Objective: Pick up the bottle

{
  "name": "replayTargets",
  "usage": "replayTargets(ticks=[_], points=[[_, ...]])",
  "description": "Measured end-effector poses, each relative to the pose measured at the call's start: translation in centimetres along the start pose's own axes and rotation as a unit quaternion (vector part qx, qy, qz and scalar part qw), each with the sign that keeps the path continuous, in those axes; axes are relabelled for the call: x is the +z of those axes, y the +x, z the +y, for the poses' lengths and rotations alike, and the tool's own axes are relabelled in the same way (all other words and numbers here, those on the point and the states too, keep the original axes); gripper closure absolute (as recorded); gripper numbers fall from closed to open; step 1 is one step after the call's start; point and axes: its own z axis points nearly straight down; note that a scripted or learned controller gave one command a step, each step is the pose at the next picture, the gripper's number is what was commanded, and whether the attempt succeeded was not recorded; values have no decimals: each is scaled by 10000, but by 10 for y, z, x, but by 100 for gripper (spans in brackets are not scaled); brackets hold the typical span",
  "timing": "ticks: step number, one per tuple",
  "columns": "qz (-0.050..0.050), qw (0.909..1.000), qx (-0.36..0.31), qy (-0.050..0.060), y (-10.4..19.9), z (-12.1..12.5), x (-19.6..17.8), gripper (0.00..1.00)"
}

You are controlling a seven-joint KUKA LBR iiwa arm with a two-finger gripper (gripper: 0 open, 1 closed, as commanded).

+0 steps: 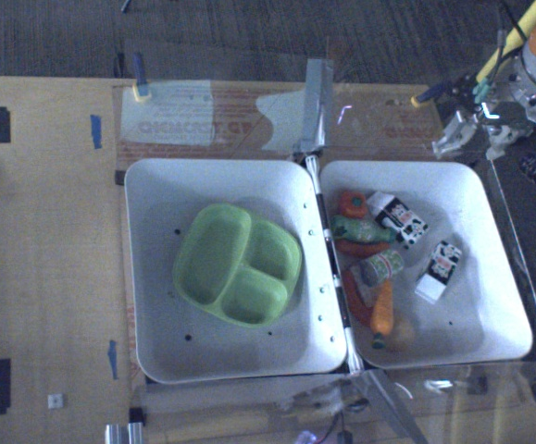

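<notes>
The bottle [381,267] is small and clear with a greenish label. It lies on its side near the left wall of the right bin [494,326], among toy foods. My gripper [474,142] hangs above the bench just beyond that bin's far right corner, well away from the bottle. Its fingers stand apart, open, with nothing between them.
Around the bottle lie a carrot [382,309], a red chili [356,296], a green vegetable [371,232], a red tomato [352,203] and two cow-print cartons [401,218] [439,271]. The left bin [156,340] holds a green divided plate [238,264].
</notes>
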Motion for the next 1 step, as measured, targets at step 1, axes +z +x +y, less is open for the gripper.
replayTargets(ticks=[1], points=[[3,9999,-141,4,66,-43,111,0]])
